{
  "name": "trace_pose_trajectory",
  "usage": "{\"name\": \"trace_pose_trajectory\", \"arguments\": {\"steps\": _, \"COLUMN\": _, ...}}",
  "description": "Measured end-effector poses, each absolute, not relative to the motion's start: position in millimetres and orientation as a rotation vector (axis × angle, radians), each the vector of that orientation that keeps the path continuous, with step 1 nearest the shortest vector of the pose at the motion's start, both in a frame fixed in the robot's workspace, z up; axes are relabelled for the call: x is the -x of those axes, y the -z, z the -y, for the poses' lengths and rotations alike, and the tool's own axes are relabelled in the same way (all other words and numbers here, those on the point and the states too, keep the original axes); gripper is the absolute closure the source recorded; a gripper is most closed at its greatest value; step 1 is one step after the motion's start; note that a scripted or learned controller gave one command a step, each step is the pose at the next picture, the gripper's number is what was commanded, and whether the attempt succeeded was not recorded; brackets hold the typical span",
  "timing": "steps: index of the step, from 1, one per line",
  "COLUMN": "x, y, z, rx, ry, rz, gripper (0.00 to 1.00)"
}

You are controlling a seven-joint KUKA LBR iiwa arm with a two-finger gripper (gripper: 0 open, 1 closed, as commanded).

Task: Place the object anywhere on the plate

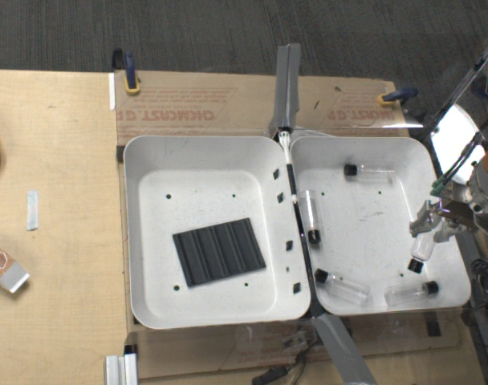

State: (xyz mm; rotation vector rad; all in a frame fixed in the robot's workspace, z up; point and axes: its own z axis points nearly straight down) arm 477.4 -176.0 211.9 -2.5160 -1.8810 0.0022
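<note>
In right bin [404, 155], clear black-capped vial [421, 252], upright

Robot arm [469, 147] visible at right edge, partly cut off by the frame. Upper link is pale, white-grey, strongly lit, with dark edges. Thin dark cables or rods run alongside it, one with a green tint. A sliver of orange shows at the far right edge. Wrist end is small, metallic grey-silver with a purple-tinted spot; the gripper [430, 224] is light grey, blurred, fine detail too small to tell.
</note>
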Motion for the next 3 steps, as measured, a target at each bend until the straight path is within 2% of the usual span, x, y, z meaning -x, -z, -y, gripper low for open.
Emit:
{"name": "trace_pose_trajectory", "arguments": {"steps": 1, "x": -477.6, "y": -254, "z": 204, "rx": 2.407, "ry": -0.004, "rz": 2.018, "gripper": 1.00}}
{"name": "trace_pose_trajectory", "arguments": {"steps": 2, "x": -478.0, "y": -309, "z": 208, "rx": 2.289, "ry": -0.004, "rz": 2.152, "gripper": 1.00}}
{"name": "trace_pose_trajectory", "arguments": {"steps": 3, "x": -478.0, "y": -314, "z": 214, "rx": 2.215, "ry": -0.005, "rz": 2.227, "gripper": 1.00}}
